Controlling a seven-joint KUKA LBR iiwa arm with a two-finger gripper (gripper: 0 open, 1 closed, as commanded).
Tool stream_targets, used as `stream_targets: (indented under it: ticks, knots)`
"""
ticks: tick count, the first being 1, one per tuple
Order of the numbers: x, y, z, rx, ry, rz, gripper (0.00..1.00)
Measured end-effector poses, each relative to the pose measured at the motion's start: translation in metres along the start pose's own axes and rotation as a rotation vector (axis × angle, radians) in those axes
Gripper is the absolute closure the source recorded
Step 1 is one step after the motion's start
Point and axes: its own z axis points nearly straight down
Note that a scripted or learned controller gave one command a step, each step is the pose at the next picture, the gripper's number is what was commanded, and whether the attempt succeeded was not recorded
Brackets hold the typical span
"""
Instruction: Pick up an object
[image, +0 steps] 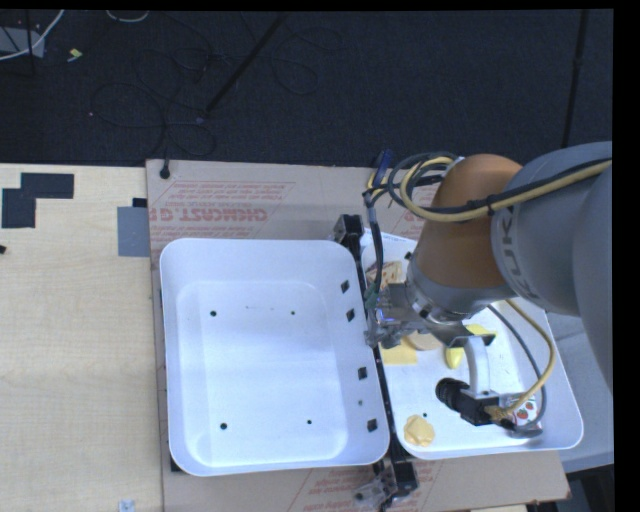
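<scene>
Gripper (383, 335) beside yellow block (401, 354), cardboard lettering (215, 213) (red, illegible)

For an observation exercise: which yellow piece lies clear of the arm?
The rounded yellow lump in the right bin's front corner; the others crowd right beside the arm.

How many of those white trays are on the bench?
2. The left bin lies in full view; the right bin lies beside it, partly covered by the arm.

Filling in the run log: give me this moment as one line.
arm: over right bin | claw: low by its inner wall | yellow lump: at bin's near edge, apart from claw
</scene>
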Motion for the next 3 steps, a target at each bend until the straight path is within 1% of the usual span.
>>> stream_targets:
  ticks: [1, 2, 3]
  knots:
    - [0.054, 0.015, 0.007, 0.003, -0.002, 0.001, 1.00]
    - [-0.081, -0.008, 0.011, 0.005, -0.008, 0.018, 1.00]
    - [-0.102, -0.038, 0.113, 0.003, 0.000, 0.009, 1.00]
